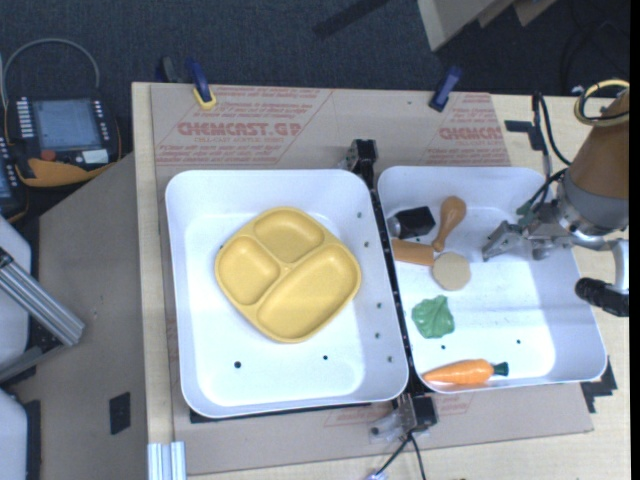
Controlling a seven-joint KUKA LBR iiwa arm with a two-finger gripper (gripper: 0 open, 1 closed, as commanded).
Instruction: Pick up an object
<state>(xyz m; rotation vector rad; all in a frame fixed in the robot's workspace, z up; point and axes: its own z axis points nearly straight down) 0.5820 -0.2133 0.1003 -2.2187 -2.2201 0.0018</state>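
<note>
The right bin (560, 353) holds several small things. A black block (413, 219) lies at its far left, with a wooden peg (449, 218) beside it. Just below them are a wooden stick (411, 253) and a pale round piece (452, 271). A green leaf-shaped toy (433, 316) sits nearer the front, and an orange carrot (462, 372) rests against the front wall. My gripper (512, 236) hovers over the right half of this bin, to the right of the wooden pieces and apart from them. I see nothing held in it.
The left bin (190, 268) holds a yellow divided plate (288, 272). A black clamp (362, 154) sits at the far end of the wall between the bins. The arm's grey and orange wrist (600, 183) overhangs the right bin's right edge.
</note>
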